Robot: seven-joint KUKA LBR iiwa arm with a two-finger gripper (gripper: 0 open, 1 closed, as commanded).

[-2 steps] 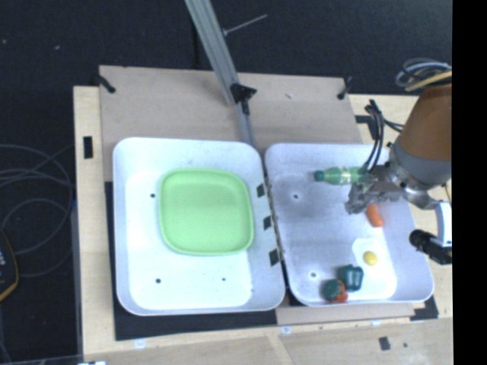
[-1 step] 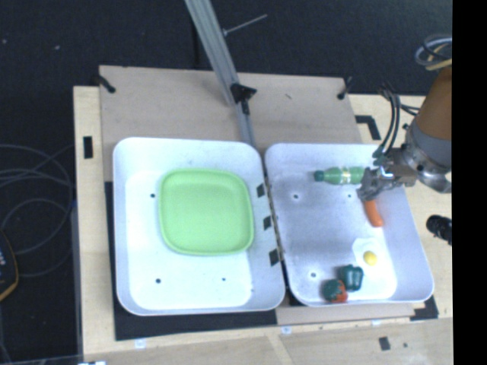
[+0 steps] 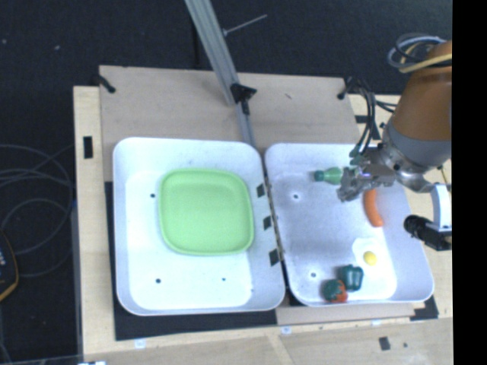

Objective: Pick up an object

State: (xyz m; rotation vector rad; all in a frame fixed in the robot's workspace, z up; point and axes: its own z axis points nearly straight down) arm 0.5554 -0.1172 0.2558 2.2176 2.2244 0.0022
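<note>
The gripper (image 3: 351,185) hangs low over the right bin (image 3: 304,226); whether it is open or closed cannot be told, and nothing shows in its grasp. Far to its left, a green plate (image 3: 206,211) lies in the left bin (image 3: 137,204). Just left of it sits a green bottle (image 3: 329,176). Below it lie a green-and-red toy (image 3: 342,284) and a yellow piece (image 3: 370,258). Just right lies a carrot (image 3: 373,207).

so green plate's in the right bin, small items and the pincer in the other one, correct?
Not quite: in the camera view the green plate lies in the left bin. The small items, like the orange piece, and the pincer are in the right bin.
</note>
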